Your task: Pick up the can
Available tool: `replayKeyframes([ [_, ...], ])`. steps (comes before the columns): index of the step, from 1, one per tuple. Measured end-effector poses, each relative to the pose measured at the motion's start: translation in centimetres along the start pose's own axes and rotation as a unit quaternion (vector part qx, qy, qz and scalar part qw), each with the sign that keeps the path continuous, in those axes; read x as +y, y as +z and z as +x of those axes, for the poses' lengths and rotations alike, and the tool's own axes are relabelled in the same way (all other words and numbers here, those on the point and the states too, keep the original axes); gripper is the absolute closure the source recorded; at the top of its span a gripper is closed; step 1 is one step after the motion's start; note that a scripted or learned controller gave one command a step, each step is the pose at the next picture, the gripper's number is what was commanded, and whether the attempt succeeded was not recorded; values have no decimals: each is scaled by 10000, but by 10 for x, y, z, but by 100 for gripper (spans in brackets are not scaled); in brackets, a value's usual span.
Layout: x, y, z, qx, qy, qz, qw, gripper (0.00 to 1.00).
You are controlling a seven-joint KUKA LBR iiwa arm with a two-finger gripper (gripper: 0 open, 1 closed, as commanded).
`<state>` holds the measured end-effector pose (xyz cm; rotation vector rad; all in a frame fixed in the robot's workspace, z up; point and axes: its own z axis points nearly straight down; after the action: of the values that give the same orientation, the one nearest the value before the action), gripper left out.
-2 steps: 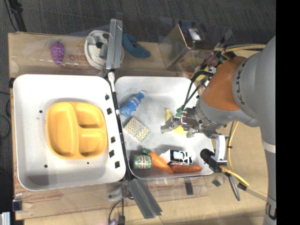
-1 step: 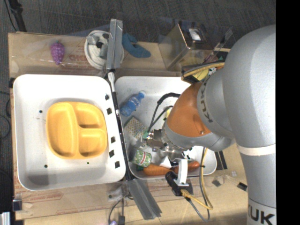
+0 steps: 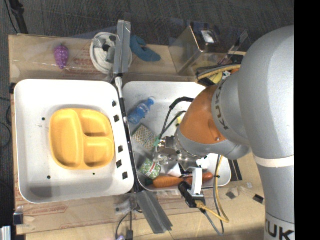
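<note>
Grey arm (image 3: 260,99) over right bin (image 3: 150,91), end effector (image 3: 167,156) beside green can (image 3: 150,169), grip state unclear

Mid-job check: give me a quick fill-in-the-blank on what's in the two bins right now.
The yellow tray lies in the ____ bin.
The blue bottle lies in the ____ bin.
The carrot beside the can is coloured ____.
The band above the gripper is ____.

Missing words: left; right; orange; orange
</note>
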<state>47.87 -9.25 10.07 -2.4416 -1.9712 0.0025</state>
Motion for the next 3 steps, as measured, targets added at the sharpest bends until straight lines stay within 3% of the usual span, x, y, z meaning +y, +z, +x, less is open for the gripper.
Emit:
replayKeyframes([
  [1,-12,-91,48,-3,-1220,-14,9925,100],
  [2,-12,-91,48,-4,-1219,-14,9925,0],
  [3,1,8,-9,5,-187,-32,9998,0],
])
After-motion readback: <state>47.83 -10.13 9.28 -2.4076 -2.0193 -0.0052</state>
